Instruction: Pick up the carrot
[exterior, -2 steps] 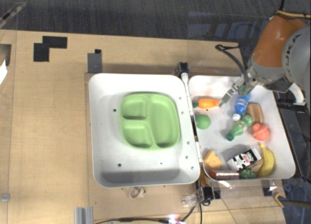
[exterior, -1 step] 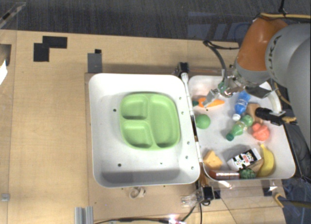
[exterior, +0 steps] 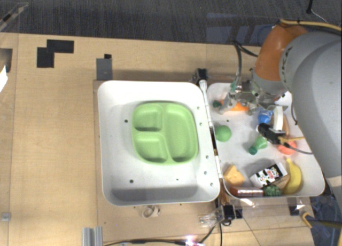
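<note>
Reaching into the far end of the right-hand white bin (exterior: 315, 183), the grey arm with its orange band (exterior: 272, 53) has its gripper (exterior: 243, 98) low over a small orange object that I take to be the carrot (exterior: 239, 108), so the step in hand looks like the final approach or the closing grasp rather than any lift. Whether the fingers are apart or together cannot be told from this slanted overhead view, since the wrist body covers them, and nothing shows the carrot held. Little of the carrot is visible: a short, bright orange wedge lying flat on the bin floor, peeking out from under the gripper on its near side. It sits at the far left part of the right bin, near the wall shared with the left bin (exterior: 107, 133), which holds a green divided plate (exterior: 163, 132). Close neighbours are a small teal piece (exterior: 217, 102) to its left, a blue object (exterior: 264, 117) to its right and a green ball (exterior: 223, 133) nearer the camera. The next move, as I judge it, calls for a firm closure across the carrot's narrow body, then a straight upward lift clear of these neighbours. A banana (exterior: 293, 177) lies well apart at the near end.
</note>
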Robot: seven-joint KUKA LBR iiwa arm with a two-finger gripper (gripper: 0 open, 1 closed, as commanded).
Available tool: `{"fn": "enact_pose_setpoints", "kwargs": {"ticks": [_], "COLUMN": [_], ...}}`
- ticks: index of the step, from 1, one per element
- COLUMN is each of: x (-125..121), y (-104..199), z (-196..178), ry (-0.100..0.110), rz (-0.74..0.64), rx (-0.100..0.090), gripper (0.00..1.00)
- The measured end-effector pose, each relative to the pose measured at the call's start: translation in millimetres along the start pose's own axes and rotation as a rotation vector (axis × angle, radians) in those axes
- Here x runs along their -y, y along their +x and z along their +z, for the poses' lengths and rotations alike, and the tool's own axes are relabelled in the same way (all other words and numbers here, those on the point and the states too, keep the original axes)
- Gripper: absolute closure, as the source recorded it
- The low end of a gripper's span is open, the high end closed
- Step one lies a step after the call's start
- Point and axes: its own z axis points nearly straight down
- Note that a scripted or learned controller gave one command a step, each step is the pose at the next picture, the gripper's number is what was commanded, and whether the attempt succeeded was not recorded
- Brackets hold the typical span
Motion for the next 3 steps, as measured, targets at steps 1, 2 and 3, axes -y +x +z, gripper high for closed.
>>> {"fn": "enact_pose_setpoints", "kwargs": {"ticks": [1, 2, 3], "x": [-6, -8, -9], "y": [2, 4, 4], "z": [1, -10, -10], "ry": [0.039, 0.028, 0.025], "rz": [0.285, 0.279, 0.277], "rx": [0.002, 0.003, 0.002], "gripper": [0.0, 1.0, 0.0]}}
